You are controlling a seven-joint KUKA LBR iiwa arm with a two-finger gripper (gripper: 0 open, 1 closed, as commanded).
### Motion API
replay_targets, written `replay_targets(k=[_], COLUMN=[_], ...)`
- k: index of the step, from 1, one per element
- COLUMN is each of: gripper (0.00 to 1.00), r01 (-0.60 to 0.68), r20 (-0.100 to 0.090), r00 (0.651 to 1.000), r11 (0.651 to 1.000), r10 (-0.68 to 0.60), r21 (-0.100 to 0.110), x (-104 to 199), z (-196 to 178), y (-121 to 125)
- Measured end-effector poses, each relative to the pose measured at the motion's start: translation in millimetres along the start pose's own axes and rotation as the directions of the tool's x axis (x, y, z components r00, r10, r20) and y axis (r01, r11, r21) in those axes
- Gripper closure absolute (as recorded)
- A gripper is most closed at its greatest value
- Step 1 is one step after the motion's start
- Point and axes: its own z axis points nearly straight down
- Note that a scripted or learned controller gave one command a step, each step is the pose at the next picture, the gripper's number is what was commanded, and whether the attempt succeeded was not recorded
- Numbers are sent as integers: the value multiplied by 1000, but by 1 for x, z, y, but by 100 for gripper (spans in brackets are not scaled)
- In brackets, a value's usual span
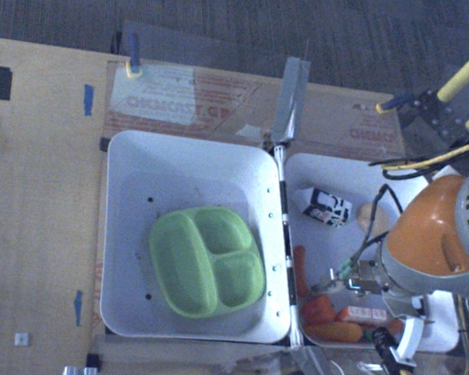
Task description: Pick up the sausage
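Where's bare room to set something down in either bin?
Left bin: bare floor along its far wall and left of the green divided plate. Right bin: small patch between the black-and-white item and the sausage; near corner crowded with orange pieces under the gripper.

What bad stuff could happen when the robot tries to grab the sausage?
The sausage lies right against the wall of the right bin, so the gripper might bump the wall or slip off. The red and orange toy foods sit close by, so it might grab one of them instead. The arm hangs low over this bin and could knock the small black-and-white thing.
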Motion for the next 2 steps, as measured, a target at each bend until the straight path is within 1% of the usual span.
replay_targets(k=[1,2], gripper=[100,0], r01=[0,-1], r20=[0,0], r00=[1000,1000], r11=[1000,1000], r10=[0,1], r21=[-3,-3], x=[1,0], z=[-10,-10], y=[1,1])
